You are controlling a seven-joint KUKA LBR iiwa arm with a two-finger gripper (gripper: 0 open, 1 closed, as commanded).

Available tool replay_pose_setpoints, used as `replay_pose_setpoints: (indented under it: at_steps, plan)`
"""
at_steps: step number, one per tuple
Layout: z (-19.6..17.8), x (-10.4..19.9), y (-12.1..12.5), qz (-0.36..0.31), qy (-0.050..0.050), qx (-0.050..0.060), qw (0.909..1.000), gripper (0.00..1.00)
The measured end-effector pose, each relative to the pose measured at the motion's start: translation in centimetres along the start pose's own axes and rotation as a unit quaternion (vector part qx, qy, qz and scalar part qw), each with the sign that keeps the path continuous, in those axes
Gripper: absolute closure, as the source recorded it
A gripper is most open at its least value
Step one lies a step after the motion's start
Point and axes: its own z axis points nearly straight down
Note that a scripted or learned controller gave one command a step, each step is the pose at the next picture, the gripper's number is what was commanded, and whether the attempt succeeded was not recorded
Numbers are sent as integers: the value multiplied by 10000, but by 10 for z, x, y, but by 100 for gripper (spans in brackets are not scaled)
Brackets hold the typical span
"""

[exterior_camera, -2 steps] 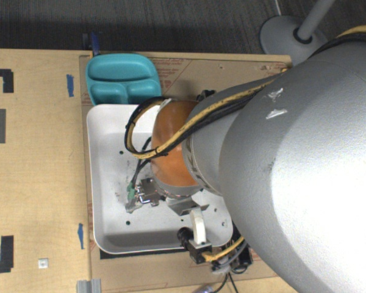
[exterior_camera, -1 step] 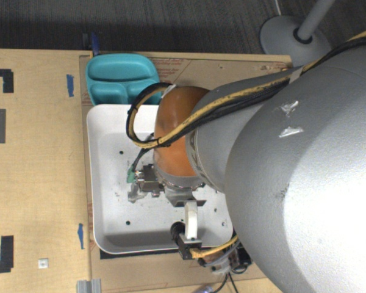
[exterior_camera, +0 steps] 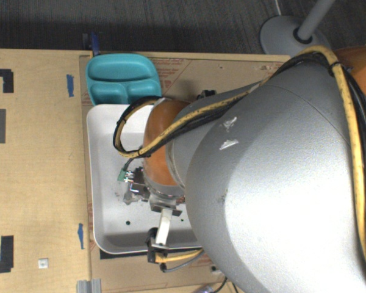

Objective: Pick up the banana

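Reaching in from the right, the arm [exterior_camera: 274, 170] covers most of the white bin [exterior_camera: 100, 182], its orange band [exterior_camera: 158, 142] over the bin's middle. A wrist fitting [exterior_camera: 134, 185] hangs above the bin floor, but the gripper itself cannot be made out, so its state cannot be told. A teal tray [exterior_camera: 123, 77] sits just beyond the bin's far rim. Where the banana lies cannot be told. A black-and-yellow cable [exterior_camera: 131, 124] loops over the bin beside the band.
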Motion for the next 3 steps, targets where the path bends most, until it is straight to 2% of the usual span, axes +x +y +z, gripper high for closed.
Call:
replay_pose_setpoints:
  at_steps: [1,2,3]
  plan:
    - [-31,2,-6,2710,7,-9,9626,0]
    - [-66,-102,22,1745,7,0,9847,0]
    - [24,-57,12,847,30,-30,9964,0]
